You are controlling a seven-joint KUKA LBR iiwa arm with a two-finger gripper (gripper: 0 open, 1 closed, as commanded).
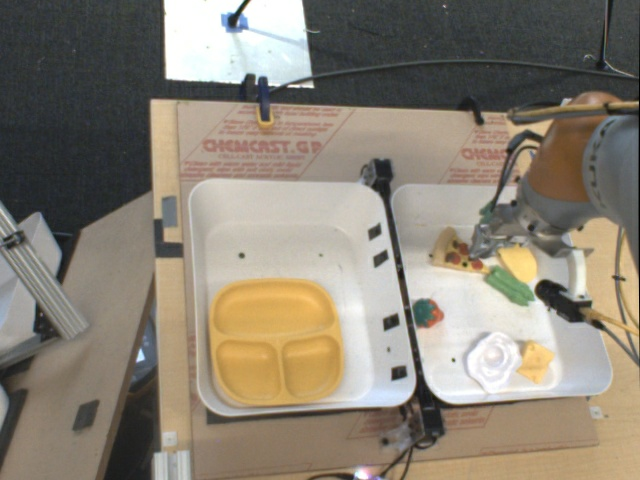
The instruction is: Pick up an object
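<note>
Camera view, nearest first: in the left white bin [215, 208] a yellow plastic divided tray [277, 340] sits toward the front edge. In the right white bin [590, 373] the front holds a white crinkled plastic piece [493, 360] touching a small yellow cheese-like wedge [537, 362], and a little red-and-green toy vegetable [428, 313] lies near the divider between the bins. Farther back lie a green toy pod [510, 286], a pale yellow rounded piece [518, 263] and a toy pizza slice [455, 252], clustered close together. The gripper [482, 248] is down among these three, its tip at the pizza slice's right end, just beside the green pod; whether it is parted or closed on anything cannot be told from this angle, and nothing is clearly seen between its tips.

The risk, as I judge it, is the crowding: the slice lies flat, so a closing grasp may skate over it, or nudge the pod and yellow piece aside and come up with nothing. A grip on the slice's thin edge could also slip during the lift.
</note>
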